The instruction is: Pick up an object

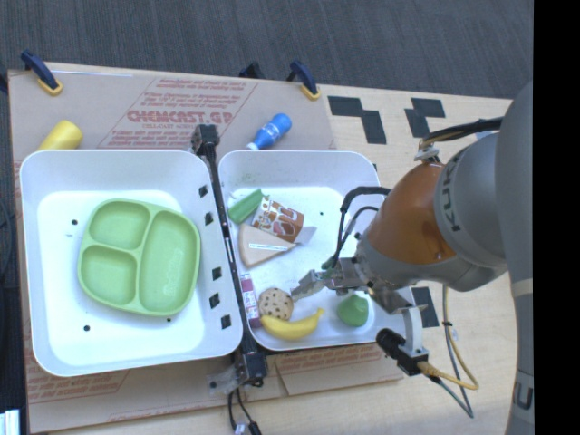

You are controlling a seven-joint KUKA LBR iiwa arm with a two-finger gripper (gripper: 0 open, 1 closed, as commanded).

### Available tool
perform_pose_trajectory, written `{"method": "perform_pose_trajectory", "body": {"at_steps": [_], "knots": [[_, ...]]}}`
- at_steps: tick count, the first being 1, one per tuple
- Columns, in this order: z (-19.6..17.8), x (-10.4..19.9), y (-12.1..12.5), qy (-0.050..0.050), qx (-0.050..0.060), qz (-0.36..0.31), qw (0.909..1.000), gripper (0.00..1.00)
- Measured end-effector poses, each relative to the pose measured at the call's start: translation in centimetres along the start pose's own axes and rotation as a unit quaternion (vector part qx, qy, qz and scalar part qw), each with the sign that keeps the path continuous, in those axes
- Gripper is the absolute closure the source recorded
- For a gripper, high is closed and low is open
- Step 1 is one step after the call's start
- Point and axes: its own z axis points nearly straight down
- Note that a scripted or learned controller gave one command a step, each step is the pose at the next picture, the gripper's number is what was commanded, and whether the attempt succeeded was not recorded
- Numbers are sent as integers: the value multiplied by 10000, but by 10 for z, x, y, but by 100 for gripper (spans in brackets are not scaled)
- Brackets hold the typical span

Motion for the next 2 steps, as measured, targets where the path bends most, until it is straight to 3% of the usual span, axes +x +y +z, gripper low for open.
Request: {"method": "perform_pose_trajectory", "body": {"at_steps": [1, 2], "knots": [[-10, 1, 1, 1, -1, -33, 10000, 100], [-96, -21, 1, -6, -27, 15, 10000, 100]]}}
